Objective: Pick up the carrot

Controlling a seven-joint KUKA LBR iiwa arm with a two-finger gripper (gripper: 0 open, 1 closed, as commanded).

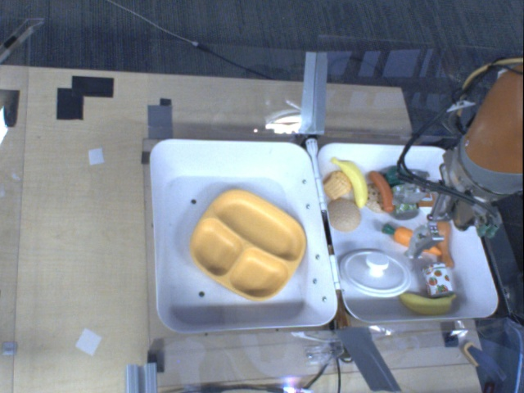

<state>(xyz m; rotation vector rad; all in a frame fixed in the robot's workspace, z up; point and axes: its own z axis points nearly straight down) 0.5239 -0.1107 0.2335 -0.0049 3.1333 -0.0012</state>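
Right bin [491, 297] is getting pretty crowded around the carrot [401, 235]. The claw [427, 242] is hanging just right of it, a white lid [375, 271] is sitting just below it, and a grey can [405, 201] is crowding it from above. Left of the carrot, toward the round brown thing [345, 214], some bare floor is showing.

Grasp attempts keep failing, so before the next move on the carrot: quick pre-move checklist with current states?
1. Carrot located, in right bin: ok.
2. Gripper over the right bin, close beside the carrot: ok.
3. Carrot between the fingers: cannot tell, metal parts hide the contact.
4. Clearance: not ok, white lid and small printed can crowd the carrot.
5. Look-alike check: orange-red sausage-like item near upper banana; confirm target: cannot tell.
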